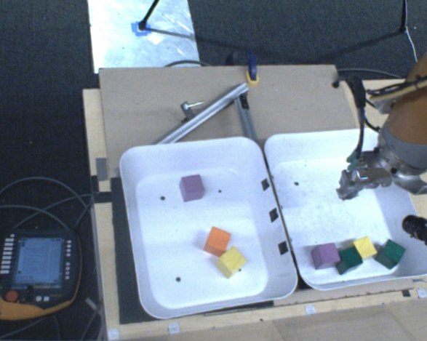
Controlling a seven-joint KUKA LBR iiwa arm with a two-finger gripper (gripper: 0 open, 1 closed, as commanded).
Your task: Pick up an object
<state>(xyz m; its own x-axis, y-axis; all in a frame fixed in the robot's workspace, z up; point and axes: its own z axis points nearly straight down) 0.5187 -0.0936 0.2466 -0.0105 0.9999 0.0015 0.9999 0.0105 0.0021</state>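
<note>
My gripper [354, 180] hangs over the right bin [300, 160], above its bare middle toward the right wall, and I cannot tell how it is set. Nothing sits under it.

The things I could pick are small blocks, all roughly cube-shaped, so none has a long axis to speak of; they look like painted wood, matte with crisp edges. Four lie in a row along the right bin's near wall, toward the counter's near right corner. The purple cube [325, 254] is leftmost and sits square to the bin wall. Just beside it, touching, is a dark green cube [348, 259], turned a little. A yellow cube [365, 247] touches that one from behind, also turned. A second green cube [390, 253] ends the row near the bin's right corner, rotated so a corner points at the near wall.

The left bin [139, 208] holds three more. A purple block [192, 187] sits alone toward the far side, nearly square to the walls. An orange block [217, 240] and a yellow block [231, 262] touch near the middle, both turned diagonally.

Both bins are smooth white plastic with rounded corners and shallow walls, touching along their shared edge. The counter [296, 95] behind them is plain brown board, with a metal rod [202, 114] lying slantwise across it.
</note>
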